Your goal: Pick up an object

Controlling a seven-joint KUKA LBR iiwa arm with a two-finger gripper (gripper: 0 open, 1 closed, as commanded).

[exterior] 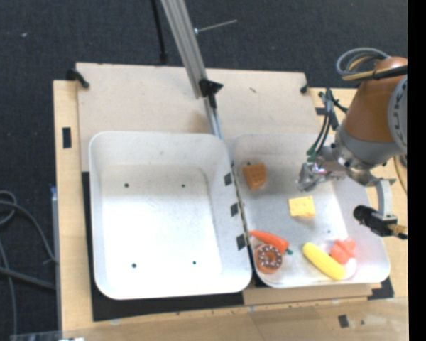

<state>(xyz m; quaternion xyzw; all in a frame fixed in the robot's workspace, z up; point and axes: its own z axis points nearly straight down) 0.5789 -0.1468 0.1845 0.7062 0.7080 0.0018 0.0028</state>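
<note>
— Yellow foam, or something like it: that is our guess for the cheese-like block lying in the right bin, right of the frame's centre. We judge it light and a little soft, with flat sides that two fingers could close on squarely.

— And the gripper?

— We see it just above and to the left of that block in the frame, low over the bin floor, at the end of the grey and orange arm reaching in from the right. Nothing sits between its tips that we can see. Whether it is open or closed, we cannot tell; the metal parts blur together.

— What else could we take?

— The brown chunk lies near the bin's upper left corner, well apart from the rest. It looks like toy bread, probably light and stiff enough, but it sits close to the wall, which leaves less room on that side.

— And along the bottom?

— We count a carrot touching a round brown and white disc, a banana, and a red piece just beside the banana's right end. Those look like smooth plastic, so we expect them to be slippery and inclined to roll; the banana's curve would want a hold across its middle. They crowd each other, too.

— So the yellow block?

— We think so: nearest the tool, free all round, and best taken across two opposite flat faces.
</note>
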